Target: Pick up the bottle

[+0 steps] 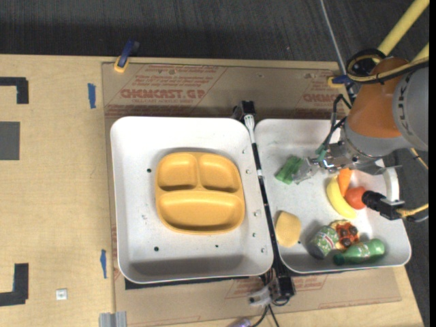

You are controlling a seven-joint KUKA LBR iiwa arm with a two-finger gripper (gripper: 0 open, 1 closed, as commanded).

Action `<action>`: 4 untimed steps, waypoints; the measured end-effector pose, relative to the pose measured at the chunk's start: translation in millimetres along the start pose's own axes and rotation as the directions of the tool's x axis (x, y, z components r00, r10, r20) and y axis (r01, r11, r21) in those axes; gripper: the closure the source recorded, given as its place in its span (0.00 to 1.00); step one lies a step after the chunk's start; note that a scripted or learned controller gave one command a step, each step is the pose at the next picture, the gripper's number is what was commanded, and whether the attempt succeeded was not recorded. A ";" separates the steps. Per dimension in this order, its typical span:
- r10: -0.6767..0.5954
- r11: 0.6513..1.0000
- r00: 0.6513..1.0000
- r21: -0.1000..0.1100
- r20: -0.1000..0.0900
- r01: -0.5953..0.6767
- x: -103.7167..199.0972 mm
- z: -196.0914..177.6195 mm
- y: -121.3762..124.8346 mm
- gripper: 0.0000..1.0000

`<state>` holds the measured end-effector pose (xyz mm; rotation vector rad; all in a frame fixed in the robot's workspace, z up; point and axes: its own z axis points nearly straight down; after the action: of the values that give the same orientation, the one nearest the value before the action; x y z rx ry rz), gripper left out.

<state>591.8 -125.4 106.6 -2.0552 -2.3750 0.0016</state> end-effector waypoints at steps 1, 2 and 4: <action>0.070 0.998 0.998 -0.004 0.001 -0.070 11.8 20.3 29.2 0.00; 0.340 0.940 0.940 -0.003 0.000 -0.340 64.4 -78.6 71.6 0.00; 0.540 0.842 0.842 0.001 0.000 -0.540 34.4 15.5 -6.4 0.00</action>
<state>580.5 -92.3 91.0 -2.6398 -1.7010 0.0023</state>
